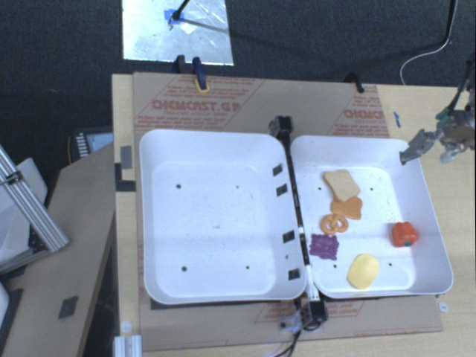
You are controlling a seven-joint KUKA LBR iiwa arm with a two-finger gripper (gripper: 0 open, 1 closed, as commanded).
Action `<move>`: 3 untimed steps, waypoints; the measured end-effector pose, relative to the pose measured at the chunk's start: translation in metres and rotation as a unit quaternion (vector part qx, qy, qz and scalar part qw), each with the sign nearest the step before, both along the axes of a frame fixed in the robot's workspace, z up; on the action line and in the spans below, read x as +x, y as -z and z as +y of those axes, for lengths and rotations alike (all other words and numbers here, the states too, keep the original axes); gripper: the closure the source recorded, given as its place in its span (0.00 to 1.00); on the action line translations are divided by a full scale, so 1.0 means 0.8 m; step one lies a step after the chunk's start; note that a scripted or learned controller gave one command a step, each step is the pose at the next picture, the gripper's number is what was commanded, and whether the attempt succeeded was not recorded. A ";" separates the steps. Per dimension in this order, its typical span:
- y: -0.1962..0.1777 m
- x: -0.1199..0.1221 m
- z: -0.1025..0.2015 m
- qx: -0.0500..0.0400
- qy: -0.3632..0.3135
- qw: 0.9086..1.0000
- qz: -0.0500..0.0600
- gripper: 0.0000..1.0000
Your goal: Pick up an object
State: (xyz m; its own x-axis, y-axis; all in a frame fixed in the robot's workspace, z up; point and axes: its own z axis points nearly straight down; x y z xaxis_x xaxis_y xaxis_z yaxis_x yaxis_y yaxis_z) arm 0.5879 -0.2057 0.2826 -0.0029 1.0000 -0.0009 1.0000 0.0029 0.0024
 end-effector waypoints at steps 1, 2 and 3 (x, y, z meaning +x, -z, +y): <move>-0.260 0.079 0.028 -0.003 -0.003 1.000 -0.010 0.00; -0.262 0.078 0.027 -0.001 -0.003 1.000 -0.003 1.00; -0.033 0.024 0.009 0.002 0.002 1.000 0.008 1.00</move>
